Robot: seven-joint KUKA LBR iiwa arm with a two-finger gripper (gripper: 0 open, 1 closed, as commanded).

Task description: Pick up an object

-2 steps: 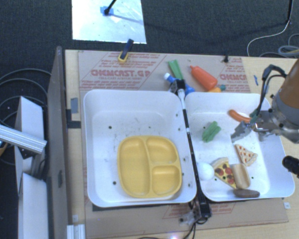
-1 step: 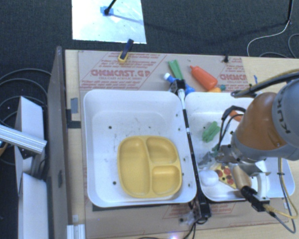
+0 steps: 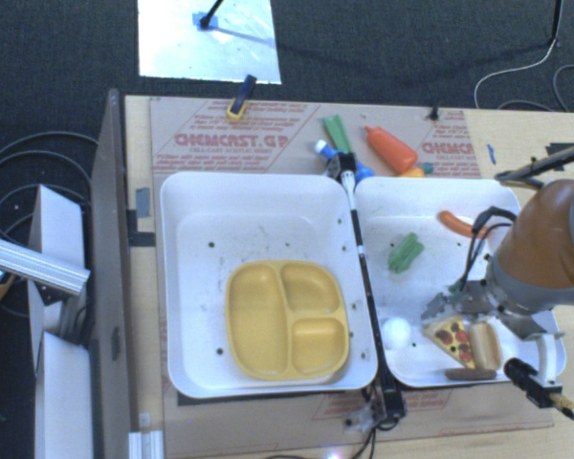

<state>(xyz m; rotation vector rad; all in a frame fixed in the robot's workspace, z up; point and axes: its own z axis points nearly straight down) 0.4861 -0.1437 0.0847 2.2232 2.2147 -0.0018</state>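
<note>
My gripper [image 3: 452,306] hangs low in the right bin [image 3: 383,208], at its front right, under the arm's orange band [image 3: 555,232]. Just below it lie a pizza slice [image 3: 450,338] and a tan bread roll [image 3: 485,344]. Whether it touches them I cannot tell. A white ball [image 3: 396,332] rests at the bin's front left. A green piece [image 3: 405,252] lies near the middle. An orange sausage-like piece [image 3: 453,222] sits at the back, partly behind black cables.
The left bin [image 3: 201,218] holds a yellow divided plate [image 3: 287,318]. Behind the bins, on the cardboard, lie a green stick [image 3: 336,132], a blue piece [image 3: 362,172] and an orange carrot [image 3: 390,149]. A black bar [image 3: 359,256] runs between the bins.
</note>
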